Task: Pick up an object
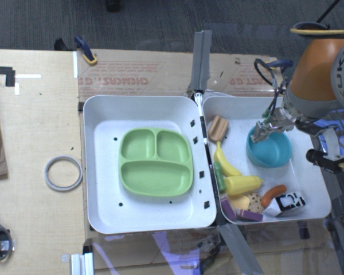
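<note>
The jaws [268, 126] hung over the near rim of the blue bowl [269, 149] in the right bin [318, 208], whether apart or together I could not tell, while the green divided plate [156, 162] lay in the left bin [97, 171].

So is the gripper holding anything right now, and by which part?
Cannot be told. The gripper sits at the near rim of the round blue plastic bowl, but nothing visibly sits between its fingers.
</note>
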Motion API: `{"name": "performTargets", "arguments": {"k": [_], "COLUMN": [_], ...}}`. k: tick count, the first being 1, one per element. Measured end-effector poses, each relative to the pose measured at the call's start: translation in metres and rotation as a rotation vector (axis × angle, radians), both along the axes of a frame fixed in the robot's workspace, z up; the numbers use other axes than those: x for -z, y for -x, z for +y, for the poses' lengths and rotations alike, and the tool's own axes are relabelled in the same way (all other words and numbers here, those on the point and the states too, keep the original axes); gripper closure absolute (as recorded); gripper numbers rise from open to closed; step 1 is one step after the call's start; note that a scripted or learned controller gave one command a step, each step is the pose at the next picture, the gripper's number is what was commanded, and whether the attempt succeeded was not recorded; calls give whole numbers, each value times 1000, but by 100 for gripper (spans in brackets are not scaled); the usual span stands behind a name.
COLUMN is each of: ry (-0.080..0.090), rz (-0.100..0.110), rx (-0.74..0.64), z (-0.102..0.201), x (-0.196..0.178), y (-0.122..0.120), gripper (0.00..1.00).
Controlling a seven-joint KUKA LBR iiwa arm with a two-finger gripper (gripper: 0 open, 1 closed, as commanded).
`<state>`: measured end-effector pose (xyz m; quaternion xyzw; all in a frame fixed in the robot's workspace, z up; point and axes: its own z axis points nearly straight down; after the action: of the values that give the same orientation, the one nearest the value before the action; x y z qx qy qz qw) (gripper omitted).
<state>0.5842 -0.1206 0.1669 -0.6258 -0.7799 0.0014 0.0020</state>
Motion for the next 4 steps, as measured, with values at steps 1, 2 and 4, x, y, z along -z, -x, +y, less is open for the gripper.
{"name": "performTargets", "arguments": {"k": [1, 2, 4], "ry": [1, 6, 9], "rz": [-6, -25, -31], "rx": [-143, -144, -278], "z": [9, 7, 16], "x": [76, 66, 65], "y": [-22, -27, 37], "gripper": [100, 0, 0]}}
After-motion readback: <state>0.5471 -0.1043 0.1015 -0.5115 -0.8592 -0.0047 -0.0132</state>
